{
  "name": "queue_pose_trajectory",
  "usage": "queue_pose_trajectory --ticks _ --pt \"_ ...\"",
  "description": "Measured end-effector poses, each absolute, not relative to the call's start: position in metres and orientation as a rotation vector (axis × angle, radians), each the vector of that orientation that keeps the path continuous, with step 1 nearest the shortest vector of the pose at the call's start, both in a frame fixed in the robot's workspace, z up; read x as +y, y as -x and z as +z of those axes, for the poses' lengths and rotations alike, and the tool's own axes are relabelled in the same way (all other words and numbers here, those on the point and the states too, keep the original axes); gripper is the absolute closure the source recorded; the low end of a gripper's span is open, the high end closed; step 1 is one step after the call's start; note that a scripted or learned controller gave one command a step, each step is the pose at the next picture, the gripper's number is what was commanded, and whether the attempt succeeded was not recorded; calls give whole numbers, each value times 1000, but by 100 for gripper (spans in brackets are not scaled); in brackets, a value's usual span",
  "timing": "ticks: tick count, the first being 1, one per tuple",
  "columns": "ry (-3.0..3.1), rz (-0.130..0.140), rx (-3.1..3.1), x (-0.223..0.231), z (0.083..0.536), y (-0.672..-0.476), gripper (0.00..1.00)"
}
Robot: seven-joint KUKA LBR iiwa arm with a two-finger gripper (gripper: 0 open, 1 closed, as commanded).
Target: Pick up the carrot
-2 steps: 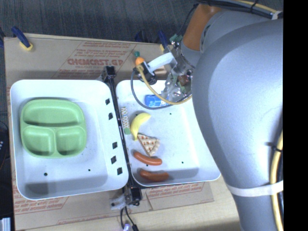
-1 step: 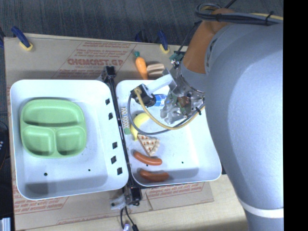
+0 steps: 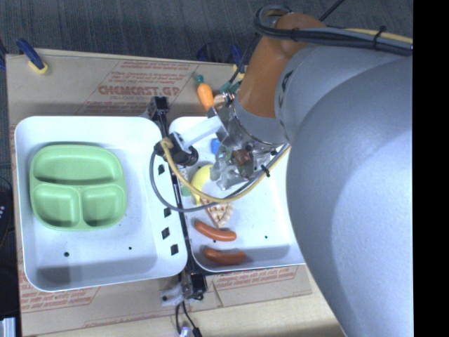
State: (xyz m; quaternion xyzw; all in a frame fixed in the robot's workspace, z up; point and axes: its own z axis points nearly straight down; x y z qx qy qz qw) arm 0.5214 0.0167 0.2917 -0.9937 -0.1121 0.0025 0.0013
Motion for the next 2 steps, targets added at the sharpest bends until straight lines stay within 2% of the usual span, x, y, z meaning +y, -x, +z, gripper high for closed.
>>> queue_pose_trajectory --ticks 1,2 --pt "3032 10 -808 51 297 -504 100" --pt "3102 7 -493 124 243 -476 100"
